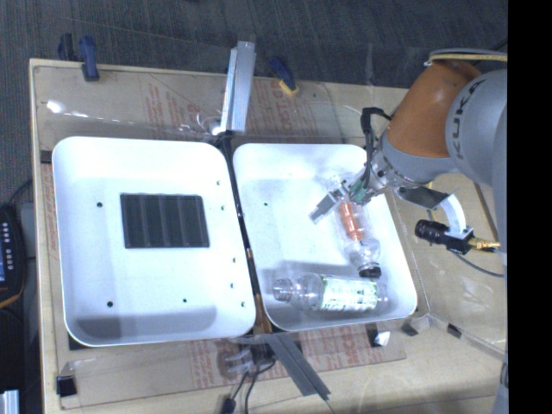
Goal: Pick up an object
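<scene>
My gripper (343, 195) hangs low over the upper middle of the right bin (285, 171). Right under and below it lies a small clear bottle (355, 231) with orange contents and a black cap, its top end against the gripper. Whether the gripper has hold of it I cannot make out. A larger clear bottle with a green label (332, 293) lies on its side along the right bin's front wall. In the left bin (86, 188) a flat dark grey ribbed block (164, 221) rests near the middle.
The two white bins meet at a narrow dark seam (240, 222). A metal post (239, 84) stands behind the seam, and blue clamps (86, 54) hold the bench's back edge. The arm's orange band (431, 110) overhangs the right bin's far right corner.
</scene>
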Controlling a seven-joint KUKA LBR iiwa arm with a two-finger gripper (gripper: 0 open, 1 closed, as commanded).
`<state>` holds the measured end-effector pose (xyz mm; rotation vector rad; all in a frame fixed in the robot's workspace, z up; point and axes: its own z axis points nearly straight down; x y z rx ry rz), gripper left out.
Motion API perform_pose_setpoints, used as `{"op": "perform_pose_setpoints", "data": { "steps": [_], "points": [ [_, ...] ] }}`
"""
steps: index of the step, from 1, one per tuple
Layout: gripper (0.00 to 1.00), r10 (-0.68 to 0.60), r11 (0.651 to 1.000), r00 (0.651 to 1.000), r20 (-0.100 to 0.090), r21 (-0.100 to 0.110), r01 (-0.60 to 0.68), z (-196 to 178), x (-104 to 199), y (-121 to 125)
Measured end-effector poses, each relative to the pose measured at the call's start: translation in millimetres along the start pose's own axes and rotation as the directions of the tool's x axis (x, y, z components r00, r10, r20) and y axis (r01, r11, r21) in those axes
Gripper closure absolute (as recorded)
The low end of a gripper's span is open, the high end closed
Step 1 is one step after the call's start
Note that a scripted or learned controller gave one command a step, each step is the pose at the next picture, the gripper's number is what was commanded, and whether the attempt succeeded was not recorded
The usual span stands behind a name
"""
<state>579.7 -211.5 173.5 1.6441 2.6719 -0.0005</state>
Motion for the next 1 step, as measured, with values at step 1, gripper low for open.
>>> {"op": "perform_pose_setpoints", "data": {
  "steps": [1],
  "points": [
    [0.00,-0.024,1.000,1.000,-0.001,0.000,0.024,7.4,-1.3,4.3]
  ]
}}
